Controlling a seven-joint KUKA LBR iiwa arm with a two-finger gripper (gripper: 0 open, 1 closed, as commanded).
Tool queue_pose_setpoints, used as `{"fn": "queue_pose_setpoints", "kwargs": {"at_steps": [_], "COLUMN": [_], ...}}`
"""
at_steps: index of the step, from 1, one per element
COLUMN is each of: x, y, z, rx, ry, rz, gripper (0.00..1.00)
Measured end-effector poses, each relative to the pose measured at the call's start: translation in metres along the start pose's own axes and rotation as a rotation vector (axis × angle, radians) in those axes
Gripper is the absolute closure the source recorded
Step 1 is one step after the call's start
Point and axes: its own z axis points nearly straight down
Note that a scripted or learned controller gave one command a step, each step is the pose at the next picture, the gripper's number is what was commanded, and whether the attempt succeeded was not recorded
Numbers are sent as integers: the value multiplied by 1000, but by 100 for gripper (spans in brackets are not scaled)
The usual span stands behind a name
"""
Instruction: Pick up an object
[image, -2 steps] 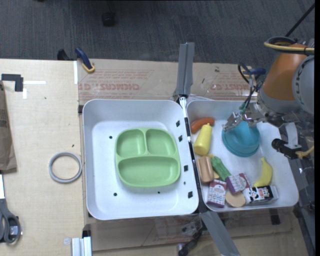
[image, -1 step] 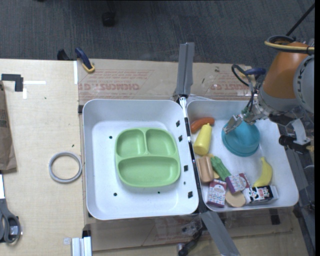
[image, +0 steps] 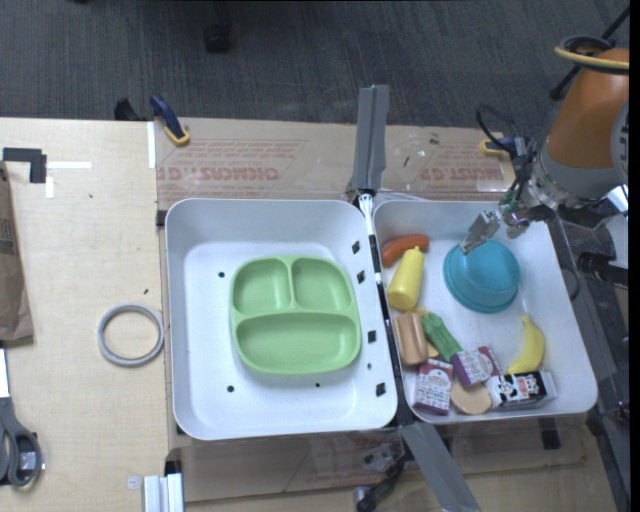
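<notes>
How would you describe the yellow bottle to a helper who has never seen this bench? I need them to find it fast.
Look at the right-hand white bin, along its left wall. There the yellow bottle stands just below an orange carrot and left of the upturned blue bowl. Unlike the curved banana near the opposite wall, it is a straight, chunky bottle shape.

Grey arm (image: 590, 165), orange band, black cables.

Glossy white plastic bins (image: 190, 330); smooth matt green plastic tray (image: 295, 315); shiny blue plastic bowl (image: 483, 277); pale wood-grain bench (image: 75, 250); brown cardboard (image: 250, 160).
</notes>
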Motion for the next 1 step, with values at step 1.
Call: {"fn": "queue_pose_setpoints", "kwargs": {"at_steps": [1], "x": [4], "y": [19], "z": [79], "rx": [1], "ry": [1], "rz": [-47], "gripper": [0]}}
